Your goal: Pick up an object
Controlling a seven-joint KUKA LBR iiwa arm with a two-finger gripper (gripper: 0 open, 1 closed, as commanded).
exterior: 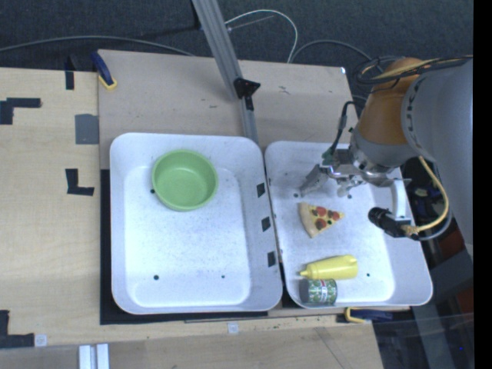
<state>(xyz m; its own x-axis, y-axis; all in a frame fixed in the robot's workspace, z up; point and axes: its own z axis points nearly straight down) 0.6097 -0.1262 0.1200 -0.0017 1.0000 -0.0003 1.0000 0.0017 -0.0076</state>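
Jaws first: whether mine stand apart or together I cannot tell from this slant, and I see nothing between them; my gripper [317,180] hangs over the upper left part of the right bin [411,279], near its left wall and the ridge where it meets the left bin [123,229]. Just below me lies a pizza slice [318,219], apart from my tips, with bare white floor all round it. Farther down, near the front rim, a yellow mustard bottle [330,267] lies on its side, and a small green can [318,291] sits just beneath it against the rim. Across the ridge, a green bowl [184,179] sits in the left bin's upper part, with wide open floor below it
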